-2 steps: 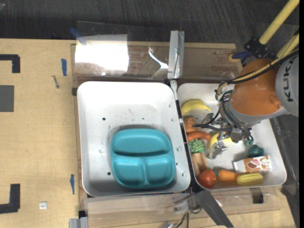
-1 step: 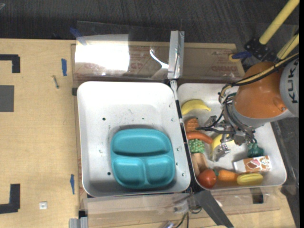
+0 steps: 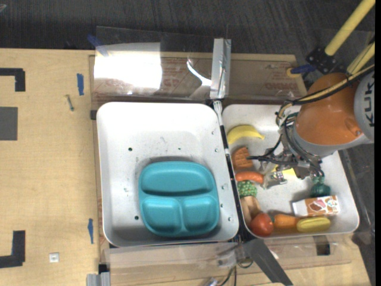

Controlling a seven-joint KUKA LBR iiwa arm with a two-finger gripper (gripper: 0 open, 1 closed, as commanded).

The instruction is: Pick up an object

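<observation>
Arm (image 3: 351,109) cut off at right edge; right bin (image 3: 348,216) floor partly hidden beneath it; small items just below wrist too blurred to identify.

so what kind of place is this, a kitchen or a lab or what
Probably a robot lab test bench, not a kitchen: two white bins sit on a taped cardboard-covered bench, toy food like a banana fills one, and an orange-banded arm reaches in.

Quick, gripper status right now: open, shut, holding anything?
Gripper: cannot be told from this view. It sits low in the right bin among the toy food, and nothing is visibly held.
</observation>
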